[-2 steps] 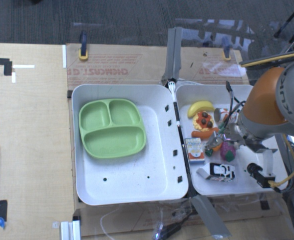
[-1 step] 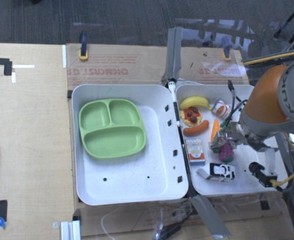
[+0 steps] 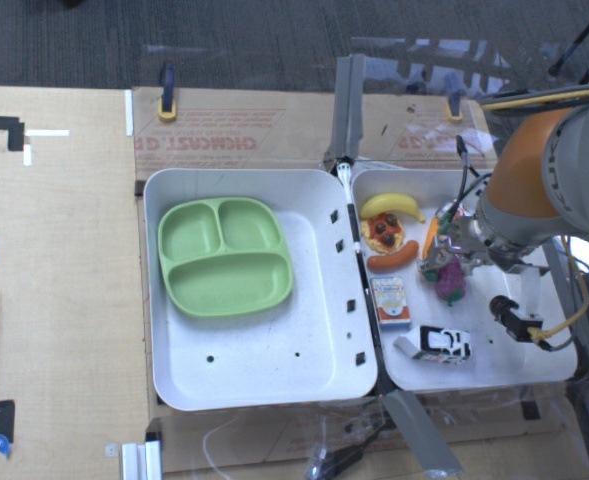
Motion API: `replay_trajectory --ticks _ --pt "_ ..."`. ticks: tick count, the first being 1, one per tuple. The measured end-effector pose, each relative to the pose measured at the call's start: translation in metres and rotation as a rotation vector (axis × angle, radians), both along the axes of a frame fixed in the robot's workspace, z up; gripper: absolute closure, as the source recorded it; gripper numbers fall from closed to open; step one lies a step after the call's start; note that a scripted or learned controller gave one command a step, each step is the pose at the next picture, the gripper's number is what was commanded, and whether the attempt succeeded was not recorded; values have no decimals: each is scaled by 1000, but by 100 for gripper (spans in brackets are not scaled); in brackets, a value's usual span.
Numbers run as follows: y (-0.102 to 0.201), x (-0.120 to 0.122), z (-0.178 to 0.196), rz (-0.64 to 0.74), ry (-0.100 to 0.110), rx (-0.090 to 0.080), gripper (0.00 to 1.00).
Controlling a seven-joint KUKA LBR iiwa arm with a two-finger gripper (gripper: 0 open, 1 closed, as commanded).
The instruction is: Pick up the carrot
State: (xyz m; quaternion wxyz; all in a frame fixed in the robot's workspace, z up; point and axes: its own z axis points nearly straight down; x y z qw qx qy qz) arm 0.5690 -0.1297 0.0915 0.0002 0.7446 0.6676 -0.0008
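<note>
Item: carrot (image 3: 431, 236). Location: right bin (image 3: 554, 363), upper middle, standing at a steep slant just right of the pizza slice (image 3: 383, 231) and above the purple piece (image 3: 450, 279). Only a narrow orange sliver is exposed; its lower end runs under the gripper's body.

Handling, as a judgement: it looks like a play-food piece, so probably light, rigid and smooth-skinned, liable to slip or roll if pinched near its thin tip. The thicker middle, taken across the short axis, would give the surest hold. Neighbours crowd close on its left and below, leaving little room for a finger to pass.

Arm: grey with an orange band (image 3: 534, 173), entering from the right edge and bent down over the right bin. The wrist is low, directly over the cluster of toys.

Gripper (image 3: 448, 250): set just beside the carrot and above the purple piece. Whether it is apart, together, or clamped on anything cannot be told from this angle, and the carrot cannot be called held.

Other contents, right bin: banana (image 3: 391, 204), sausage (image 3: 392, 258), small carton (image 3: 390, 301), black-and-white toy (image 3: 445, 344).

Left bin (image 3: 264, 373): green divided plate (image 3: 224, 256).
</note>
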Motion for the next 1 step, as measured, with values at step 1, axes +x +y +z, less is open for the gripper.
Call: replay_trajectory --ticks 1 --pt "68 -29 125 371 1 1 100"
